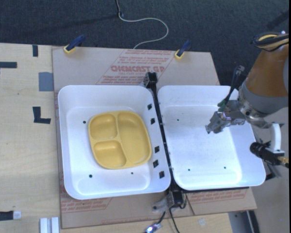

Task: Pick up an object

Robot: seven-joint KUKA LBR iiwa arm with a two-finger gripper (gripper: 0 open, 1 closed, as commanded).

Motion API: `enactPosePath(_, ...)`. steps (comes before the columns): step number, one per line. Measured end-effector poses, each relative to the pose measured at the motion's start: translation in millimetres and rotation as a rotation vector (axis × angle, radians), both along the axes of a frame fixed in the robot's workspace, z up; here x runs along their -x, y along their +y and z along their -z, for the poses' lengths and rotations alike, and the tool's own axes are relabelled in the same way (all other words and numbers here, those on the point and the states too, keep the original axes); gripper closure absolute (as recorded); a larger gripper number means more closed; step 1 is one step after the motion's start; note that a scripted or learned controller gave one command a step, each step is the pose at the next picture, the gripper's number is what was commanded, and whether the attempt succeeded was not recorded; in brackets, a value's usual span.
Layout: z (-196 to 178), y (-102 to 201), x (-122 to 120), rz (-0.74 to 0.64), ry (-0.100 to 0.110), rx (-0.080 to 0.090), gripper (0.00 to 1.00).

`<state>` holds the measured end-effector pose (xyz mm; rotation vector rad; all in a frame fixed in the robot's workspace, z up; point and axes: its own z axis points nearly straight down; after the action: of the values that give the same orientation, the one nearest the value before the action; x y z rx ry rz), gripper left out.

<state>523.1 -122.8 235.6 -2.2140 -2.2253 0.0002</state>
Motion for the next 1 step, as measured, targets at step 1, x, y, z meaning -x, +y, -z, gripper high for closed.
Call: enactPosePath(1,15.0,41.1,25.4,0.001,0.003,0.0,1.0)
